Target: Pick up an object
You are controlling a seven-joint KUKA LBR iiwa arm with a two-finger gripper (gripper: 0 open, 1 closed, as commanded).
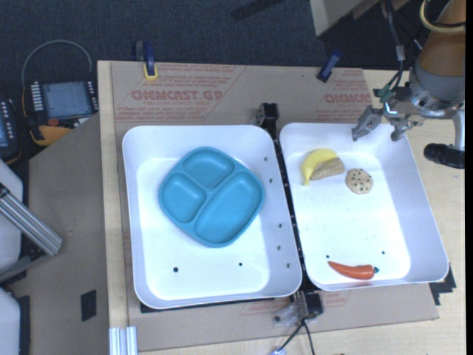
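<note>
Since it lies nearest, the yellow toy banana piece [321, 165] in the right white bin [414, 220] looks light, stiff and smooth; grip across its narrow width. Beside it sits a round speckled cookie [359, 181]. Fingers [363, 126] of the gripper [382, 124] hover spread above, holding nothing.

Fixed camera above bench, slanted down, left bin [137, 198], right bin [421, 213]

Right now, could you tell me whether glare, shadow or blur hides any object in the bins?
Camera view: even, soft light; the banana piece, cookie, red pepper and blue plate read sharply, without glare; the gripper looks slightly soft.
</note>
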